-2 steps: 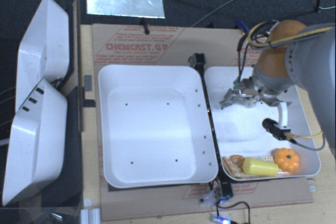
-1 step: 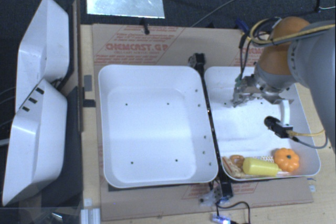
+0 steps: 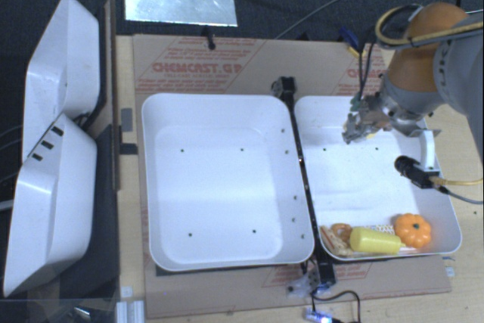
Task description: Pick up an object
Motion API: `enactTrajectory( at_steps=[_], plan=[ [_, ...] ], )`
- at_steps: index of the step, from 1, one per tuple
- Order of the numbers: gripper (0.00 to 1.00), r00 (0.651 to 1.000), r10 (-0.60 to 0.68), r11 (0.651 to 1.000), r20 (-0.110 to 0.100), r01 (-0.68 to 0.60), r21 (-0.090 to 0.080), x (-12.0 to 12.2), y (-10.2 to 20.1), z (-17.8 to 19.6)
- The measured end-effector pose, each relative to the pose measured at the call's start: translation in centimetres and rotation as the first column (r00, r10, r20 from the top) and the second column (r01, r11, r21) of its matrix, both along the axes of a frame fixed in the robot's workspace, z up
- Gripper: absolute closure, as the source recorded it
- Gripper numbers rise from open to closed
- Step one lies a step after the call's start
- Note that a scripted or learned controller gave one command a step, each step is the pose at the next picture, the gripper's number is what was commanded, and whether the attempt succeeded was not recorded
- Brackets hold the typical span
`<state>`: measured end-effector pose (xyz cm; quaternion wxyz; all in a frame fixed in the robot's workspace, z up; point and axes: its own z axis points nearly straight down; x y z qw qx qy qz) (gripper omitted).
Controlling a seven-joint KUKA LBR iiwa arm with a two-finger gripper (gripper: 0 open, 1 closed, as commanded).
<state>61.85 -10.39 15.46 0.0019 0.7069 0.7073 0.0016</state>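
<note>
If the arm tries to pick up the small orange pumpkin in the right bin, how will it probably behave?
The orange pumpkin looks round and glossy, so it may slip or roll when touched. It sits in the right bin's near corner beside the yellow object, so a push would likely wedge it against the wall. It seems small, probably light.

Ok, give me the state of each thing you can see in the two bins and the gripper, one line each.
Gripper: raised over the right bin's far end, holding nothing visible.
Yellow object: lying on its side along the near wall.
Orange pumpkin-like object: sitting in the near right corner.
Pretzel-like object: lying beside the yellow object.
Right bin: holds all three.
</note>
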Motion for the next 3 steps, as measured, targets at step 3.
enactTrajectory(
  at_steps=[3],
  plan=[
    [1.00,1.000,0.004,1.000,-0.005,-0.004,0.002,-1.6,5.4,9.2]
  ],
)
